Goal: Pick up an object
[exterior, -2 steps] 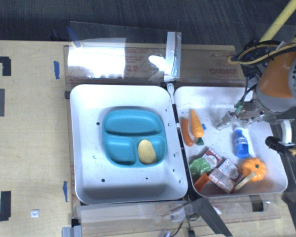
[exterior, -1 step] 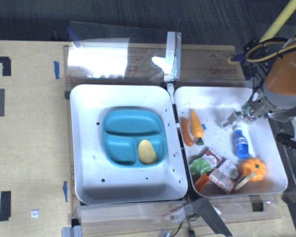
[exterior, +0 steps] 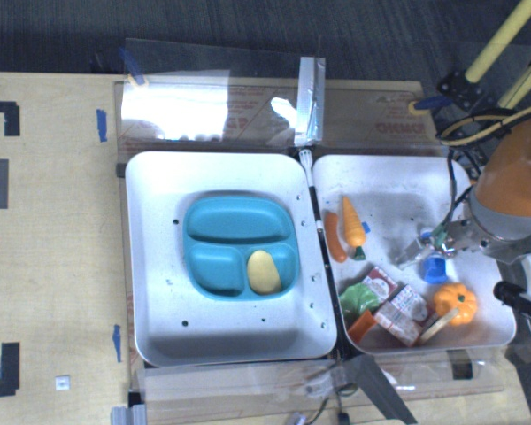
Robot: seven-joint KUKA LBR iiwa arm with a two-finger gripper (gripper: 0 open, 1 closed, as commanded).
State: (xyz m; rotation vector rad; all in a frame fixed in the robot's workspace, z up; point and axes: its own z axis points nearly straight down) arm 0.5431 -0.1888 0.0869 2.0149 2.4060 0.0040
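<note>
Orange-banded arm reaching into the right bin (exterior: 398, 168) from the right, gripper (exterior: 435, 246) low over the clutter.

Its fingers sit down by a small blue object (exterior: 435, 269); from where I stand I cannot tell whether they are spread or pinched. Just beside it lies a little orange pumpkin (exterior: 456, 302), with a carrot (exterior: 352, 222), a green item (exterior: 357, 297) and a printed packet (exterior: 398, 308) nearby. Over in the left bin (exterior: 150, 237), a teal divided tray (exterior: 234, 237) holds a yellow lemon-like piece (exterior: 264, 271) in its lower right compartment.
</note>
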